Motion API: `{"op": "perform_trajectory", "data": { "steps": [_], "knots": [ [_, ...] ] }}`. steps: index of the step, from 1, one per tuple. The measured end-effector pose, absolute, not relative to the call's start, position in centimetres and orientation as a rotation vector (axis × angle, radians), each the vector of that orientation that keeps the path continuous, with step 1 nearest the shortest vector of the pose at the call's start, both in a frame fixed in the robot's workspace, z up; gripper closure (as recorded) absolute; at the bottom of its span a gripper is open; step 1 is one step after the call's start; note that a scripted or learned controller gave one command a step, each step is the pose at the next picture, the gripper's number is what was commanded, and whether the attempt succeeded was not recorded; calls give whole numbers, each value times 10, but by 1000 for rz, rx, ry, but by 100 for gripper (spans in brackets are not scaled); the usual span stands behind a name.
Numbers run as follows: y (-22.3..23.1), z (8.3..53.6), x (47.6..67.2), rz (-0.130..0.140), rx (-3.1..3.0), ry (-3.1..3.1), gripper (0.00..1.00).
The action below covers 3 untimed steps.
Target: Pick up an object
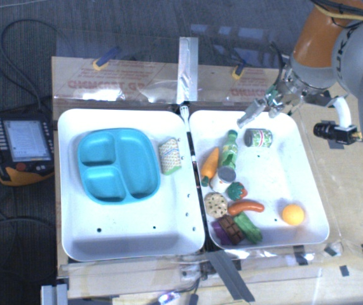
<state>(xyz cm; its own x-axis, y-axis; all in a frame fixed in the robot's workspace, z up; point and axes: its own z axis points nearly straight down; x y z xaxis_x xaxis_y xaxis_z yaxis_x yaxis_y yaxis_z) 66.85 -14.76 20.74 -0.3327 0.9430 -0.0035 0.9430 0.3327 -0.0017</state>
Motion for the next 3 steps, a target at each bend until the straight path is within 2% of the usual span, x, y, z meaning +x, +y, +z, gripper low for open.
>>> {"op": "perform_trajectory", "data": {
  "steps": [1, 2, 3],
  "knots": [
    [-103, 114, 668, -4, 1834, 2552, 0],
    [-126, 90, 638, 6, 1919, 2476, 0],
    [-124, 101, 639, 13, 1917, 2475, 100]
  ]
}}
